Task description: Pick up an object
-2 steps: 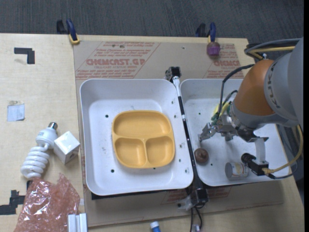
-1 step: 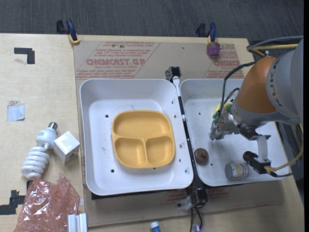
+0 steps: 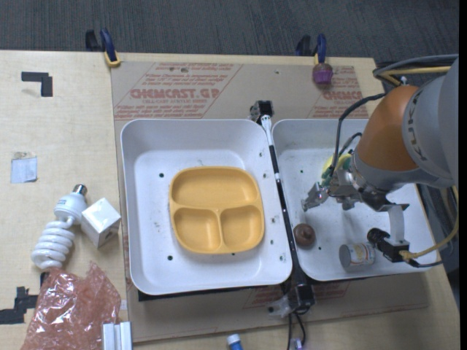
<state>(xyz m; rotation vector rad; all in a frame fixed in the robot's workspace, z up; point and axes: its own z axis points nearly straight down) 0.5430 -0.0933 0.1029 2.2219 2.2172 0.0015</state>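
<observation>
My gripper [image 3: 332, 198] hangs over the left middle of the right bin [image 3: 292, 141], open, with nothing between its fingers. Below and left of it, a small brown round object [image 3: 303, 233] lies by the bin's left wall. A small silvery can [image 3: 354, 254] lies on its side near the front edge, below the gripper. A yellow-green item [image 3: 329, 168] peeks out just above the gripper, mostly hidden by the wrist. In the left bin [image 3: 142, 195] rests a yellow divided plate [image 3: 217, 209].
The grey and orange arm [image 3: 394, 141] covers the right bin's right half. A black divider rod [image 3: 273, 162] runs between the bins. On the bench to the left lie a spiral light bulb [image 3: 58, 232], a white cube [image 3: 101, 222] and crumpled pink wrap [image 3: 73, 308].
</observation>
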